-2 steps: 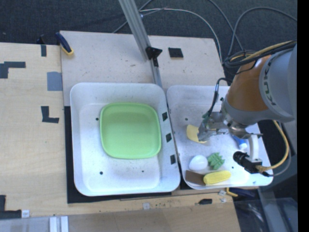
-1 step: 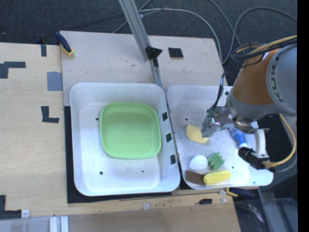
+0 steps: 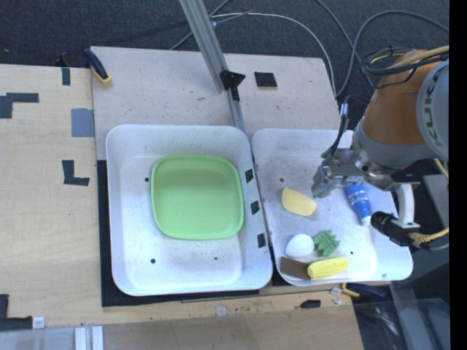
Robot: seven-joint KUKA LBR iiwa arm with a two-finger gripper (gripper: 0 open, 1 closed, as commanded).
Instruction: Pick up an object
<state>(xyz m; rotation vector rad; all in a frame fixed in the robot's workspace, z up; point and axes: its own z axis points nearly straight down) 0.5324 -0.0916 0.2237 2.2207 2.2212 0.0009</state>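
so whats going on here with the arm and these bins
A grey and orange arm reaches into the right bin, its gripper low beside a pale yellow piece. Nothing is visibly held. That bin also holds a blue item, a white egg-like piece, a green piece and a yellow corn cob. The left bin holds a green plate.

yellow lump point(image 3: 298, 202) | lying flat | right bin centre | near white egg point(image 3: 298, 246)

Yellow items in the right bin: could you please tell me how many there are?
2: a pale yellow rounded block mid-bin, just left of the pincer, and a yellow plastic corn cob at the near edge. The arm may hide others.
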